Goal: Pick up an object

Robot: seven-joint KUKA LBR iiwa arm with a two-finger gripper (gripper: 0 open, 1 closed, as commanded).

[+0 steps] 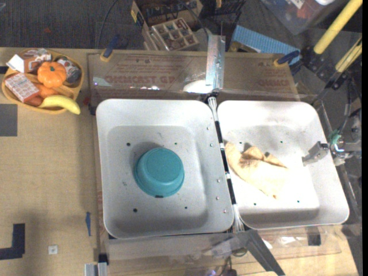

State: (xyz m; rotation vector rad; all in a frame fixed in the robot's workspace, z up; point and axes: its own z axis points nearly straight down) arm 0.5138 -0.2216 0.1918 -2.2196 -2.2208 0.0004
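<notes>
A round teal plastic bowl (160, 171) is seen upside down in the left white bin (112, 131), a tan crumpled cloth (256, 167) in the right white bin (299, 119), the gripper (318, 152) at its right rim, jaws' state cannot be told.

Even, fairly bright overhead light washes the two shallow white plastic bins (155, 119) close to glare. The upturned teal plastic bowl (160, 171) casts only a thin soft shadow beneath itself. Behind the bins the floor is dim, and the picture is slightly soft throughout.
</notes>
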